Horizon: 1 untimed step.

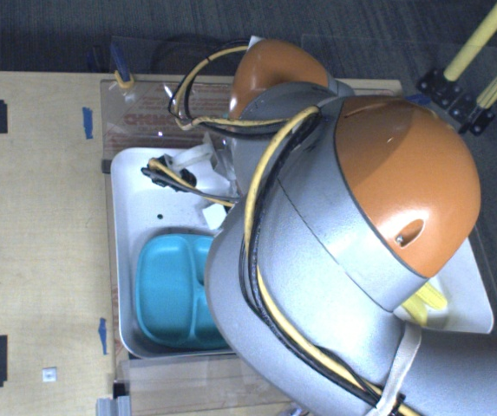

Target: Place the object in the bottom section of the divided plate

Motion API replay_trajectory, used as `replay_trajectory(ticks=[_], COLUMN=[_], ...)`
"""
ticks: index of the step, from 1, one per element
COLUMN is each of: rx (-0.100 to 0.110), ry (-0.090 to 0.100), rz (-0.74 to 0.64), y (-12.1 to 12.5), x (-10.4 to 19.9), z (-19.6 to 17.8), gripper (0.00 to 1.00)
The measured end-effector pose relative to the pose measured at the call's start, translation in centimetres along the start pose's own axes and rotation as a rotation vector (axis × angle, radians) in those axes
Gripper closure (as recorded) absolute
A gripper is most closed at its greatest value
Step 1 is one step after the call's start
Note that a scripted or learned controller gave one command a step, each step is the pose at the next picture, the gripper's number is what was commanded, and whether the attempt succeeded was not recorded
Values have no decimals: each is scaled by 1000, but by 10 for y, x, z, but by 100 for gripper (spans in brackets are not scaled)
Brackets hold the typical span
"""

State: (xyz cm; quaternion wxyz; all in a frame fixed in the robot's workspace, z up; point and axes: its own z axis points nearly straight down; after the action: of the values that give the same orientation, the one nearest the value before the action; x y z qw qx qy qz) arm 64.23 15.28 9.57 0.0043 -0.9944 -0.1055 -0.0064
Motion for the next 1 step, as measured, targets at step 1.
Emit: replay_trajectory(ticks=[1], rx=[-8], ry=[0], rz=[-112], y=[-50], x=[31], z=[1], gripper=[100])
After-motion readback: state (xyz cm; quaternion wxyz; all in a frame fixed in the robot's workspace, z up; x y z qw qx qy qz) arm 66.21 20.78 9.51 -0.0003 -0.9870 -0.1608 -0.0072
